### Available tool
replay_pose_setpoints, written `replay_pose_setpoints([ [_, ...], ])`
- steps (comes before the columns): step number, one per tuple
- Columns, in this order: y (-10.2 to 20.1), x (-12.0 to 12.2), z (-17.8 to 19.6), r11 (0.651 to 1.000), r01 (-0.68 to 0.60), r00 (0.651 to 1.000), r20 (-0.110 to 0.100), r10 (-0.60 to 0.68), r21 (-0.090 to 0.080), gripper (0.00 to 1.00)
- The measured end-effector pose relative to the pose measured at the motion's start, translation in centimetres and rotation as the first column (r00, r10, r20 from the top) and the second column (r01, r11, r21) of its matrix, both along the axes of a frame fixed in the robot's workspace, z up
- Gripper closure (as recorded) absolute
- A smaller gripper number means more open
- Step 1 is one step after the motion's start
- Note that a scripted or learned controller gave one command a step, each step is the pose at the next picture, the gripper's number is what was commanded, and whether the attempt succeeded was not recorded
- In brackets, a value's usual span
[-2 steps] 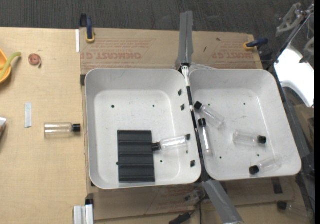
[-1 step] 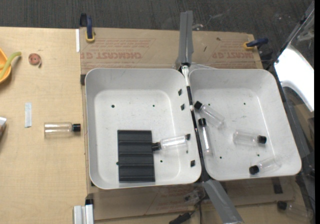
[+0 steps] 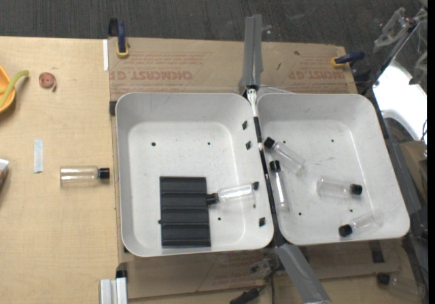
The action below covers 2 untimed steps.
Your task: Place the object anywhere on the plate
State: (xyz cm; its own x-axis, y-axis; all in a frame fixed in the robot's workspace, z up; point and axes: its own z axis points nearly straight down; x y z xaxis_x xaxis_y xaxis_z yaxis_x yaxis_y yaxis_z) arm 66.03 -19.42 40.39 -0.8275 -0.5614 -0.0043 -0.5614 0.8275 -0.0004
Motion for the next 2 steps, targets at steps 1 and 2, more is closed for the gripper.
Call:
replay_pose_setpoints([
  [1, -2.8, -4.1, 3.9, 0.969, -0.248, 0.969, 0.002, 0.248, -0.002, 0.0],
  [2, 1.3, 0.0, -2.4, 0.981, -0.193, 0.981, 0.0, 0.193, 0.0, 0.0],
])
